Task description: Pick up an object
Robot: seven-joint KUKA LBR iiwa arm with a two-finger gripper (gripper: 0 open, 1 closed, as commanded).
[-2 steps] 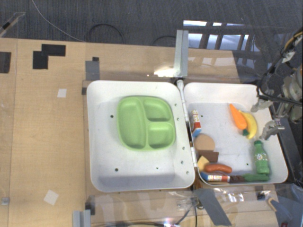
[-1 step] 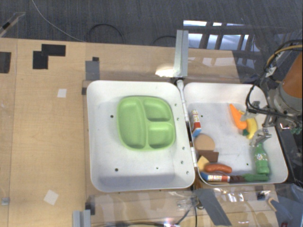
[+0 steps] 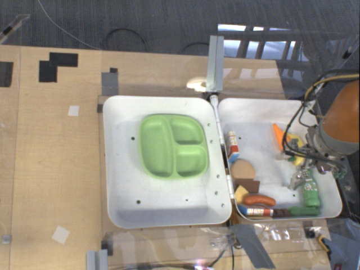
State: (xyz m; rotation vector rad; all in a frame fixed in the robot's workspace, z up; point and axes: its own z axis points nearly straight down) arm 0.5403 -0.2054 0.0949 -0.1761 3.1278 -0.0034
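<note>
- gripper [image 3: 302,180] low in right bin [image 3: 256,112], green bottle [image 3: 311,196] touching or just beside its tip; can't tell if clenched or released
- arm covers the bin's right side
- left bin [image 3: 121,201]: green divided plate [image 3: 172,145]
- right bin: orange carrot [image 3: 278,135], sausage [image 3: 259,200], round cookie [image 3: 243,169], marker [image 3: 232,142]

**Colours on the worktop and in the two bins**

The worktop [image 3: 50,167] is seen in pale wood tone, marked with black patches [image 3: 58,65]. Both bins are white: the left bin [image 3: 121,207] carries a light green divided tray [image 3: 172,145], while the right bin [image 3: 259,114] holds an orange piece [image 3: 278,135], a tan round disc [image 3: 243,169], a brown block [image 3: 248,185], a red-orange sausage [image 3: 259,199] and a green item [image 3: 311,196]. The arm [image 3: 341,117] shows an orange band.
</note>
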